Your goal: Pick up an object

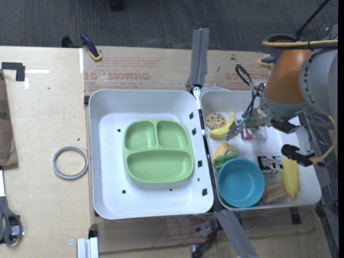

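My gripper [243, 129] hangs low in the right bin [306, 198], under the orange-banded wrist [287, 77]. It sits just right of a yellow banana [224, 129] and a chocolate-chip cookie [215, 120], over a small red and white item [253, 134]. Nothing is visibly lifted by it. A blue bowl [241, 181] stands at the bin's front, with a toy sandwich [224, 153] behind it. A black and white packet [269, 163], a yellow corn-like piece [290, 178] and a brown bun [274, 193] lie to the right.
The left bin [105, 198] bears a green divided plate [158, 150]. On the bench to the left lie a grey ring [70, 162], a brown bag [6, 128] and scissors [9, 226]. A blue clamp [91, 46] sits at the back.
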Robot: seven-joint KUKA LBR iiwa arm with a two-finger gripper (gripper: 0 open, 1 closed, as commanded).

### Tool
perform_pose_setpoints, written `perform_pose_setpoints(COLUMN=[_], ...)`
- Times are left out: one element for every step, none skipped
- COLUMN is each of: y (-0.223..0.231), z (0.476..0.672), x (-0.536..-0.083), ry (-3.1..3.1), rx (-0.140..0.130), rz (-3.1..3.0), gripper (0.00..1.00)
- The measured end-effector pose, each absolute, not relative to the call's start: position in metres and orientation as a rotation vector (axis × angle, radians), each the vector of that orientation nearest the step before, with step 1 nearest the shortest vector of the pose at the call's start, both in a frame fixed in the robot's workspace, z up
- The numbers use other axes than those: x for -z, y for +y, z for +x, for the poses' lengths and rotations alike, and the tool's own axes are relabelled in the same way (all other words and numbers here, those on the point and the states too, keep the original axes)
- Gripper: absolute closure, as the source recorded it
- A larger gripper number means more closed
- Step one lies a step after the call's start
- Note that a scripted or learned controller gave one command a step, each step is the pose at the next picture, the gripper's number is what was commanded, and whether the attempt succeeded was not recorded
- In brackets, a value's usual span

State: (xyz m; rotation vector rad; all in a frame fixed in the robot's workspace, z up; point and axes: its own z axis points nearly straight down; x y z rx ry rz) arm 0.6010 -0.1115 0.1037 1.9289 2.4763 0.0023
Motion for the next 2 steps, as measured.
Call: perform_pose_setpoints(y=[-0.118,-0.104], z=[0.586,0.642], x=[-0.167,-0.098], ry=[2.337,2.227], rx=[0.002,-0.009], rz=[2.098,2.202], gripper=[0.0,0.0])
